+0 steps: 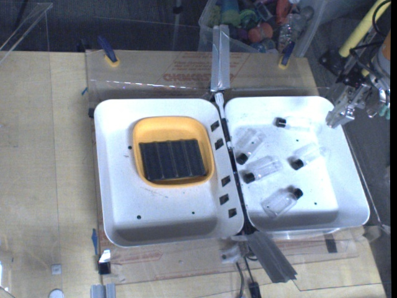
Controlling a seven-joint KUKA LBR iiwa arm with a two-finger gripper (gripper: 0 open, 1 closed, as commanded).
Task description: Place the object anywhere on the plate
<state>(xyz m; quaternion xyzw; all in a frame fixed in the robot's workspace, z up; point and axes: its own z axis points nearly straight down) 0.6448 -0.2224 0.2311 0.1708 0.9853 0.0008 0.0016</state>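
Note:
A yellow plate [144, 133] with rounded corners sits in the left bin [118, 210]. A dark ridged rectangular block [172, 159] lies flat on the plate and covers most of its floor. Several clear plastic bottles with black caps lie scattered in the right bin [347, 191], among them one near the front [280, 200] and one in the middle [262, 167]. My gripper [340, 117] hangs over the right bin's far right corner, above the rim and apart from every bottle. Nothing shows in its grasp.
A raised divider [224, 166] with black tabs separates the two bins. A clear tub of colourful toys [260, 8] stands behind the bins. A metal strip [219, 58] runs back from the divider. The arm's cables and a yellow tube [366, 23] crowd the upper right.

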